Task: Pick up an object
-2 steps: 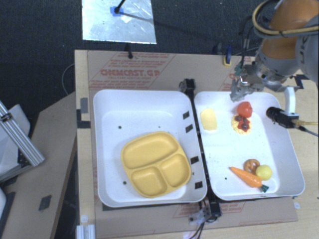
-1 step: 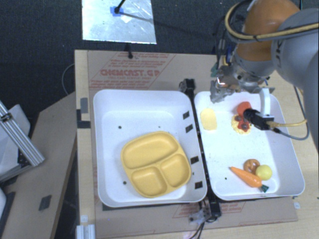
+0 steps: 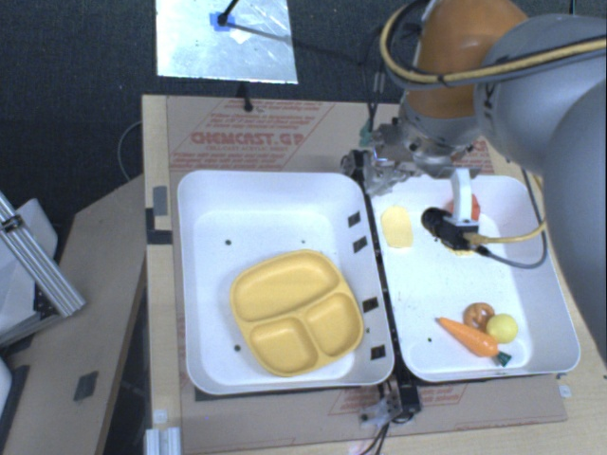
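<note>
The right bin (image 3: 541,282) holds a pale yellow slab (image 3: 396,227) near its left wall. An orange carrot (image 3: 467,336), a brown ring-shaped piece (image 3: 479,314) and a small yellow ball (image 3: 503,327) lie together at its front right. A small red thing (image 3: 474,208) shows at the back of the bin, partly hidden by the arm's hardware. My gripper (image 3: 377,167) hangs over the bin's back left corner, close to the divider, just behind the slab. Nothing is visibly held in it.
A yellow divided tray (image 3: 296,311) lies in the left bin (image 3: 218,216). The big grey arm with its orange band (image 3: 465,36) covers the right bin's back right part. A silver sheet (image 3: 226,27) lies behind the bins.
</note>
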`<state>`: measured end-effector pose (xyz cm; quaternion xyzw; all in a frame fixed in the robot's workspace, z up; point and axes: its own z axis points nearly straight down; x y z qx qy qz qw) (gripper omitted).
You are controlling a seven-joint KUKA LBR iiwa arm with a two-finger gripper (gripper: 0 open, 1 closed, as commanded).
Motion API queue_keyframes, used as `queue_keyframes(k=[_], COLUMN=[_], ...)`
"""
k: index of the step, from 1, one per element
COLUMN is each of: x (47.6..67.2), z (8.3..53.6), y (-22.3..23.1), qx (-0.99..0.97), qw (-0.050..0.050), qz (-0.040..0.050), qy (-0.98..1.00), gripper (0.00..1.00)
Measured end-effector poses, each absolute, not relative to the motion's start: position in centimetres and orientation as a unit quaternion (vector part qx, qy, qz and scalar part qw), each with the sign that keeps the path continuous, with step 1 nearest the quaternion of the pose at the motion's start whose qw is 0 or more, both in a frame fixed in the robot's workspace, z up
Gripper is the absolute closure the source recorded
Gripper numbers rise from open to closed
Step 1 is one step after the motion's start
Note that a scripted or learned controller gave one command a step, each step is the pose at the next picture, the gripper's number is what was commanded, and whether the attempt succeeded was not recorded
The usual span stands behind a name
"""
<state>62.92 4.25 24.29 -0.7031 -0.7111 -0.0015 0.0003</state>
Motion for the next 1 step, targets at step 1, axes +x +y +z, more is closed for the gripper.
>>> queue_keyframes(k=[1], x=[61.68], z=[24.74], y=[9.61], qx=[-0.703], qw=[0.0], qz=[-0.0009], qy=[-0.711], gripper=[1.0])
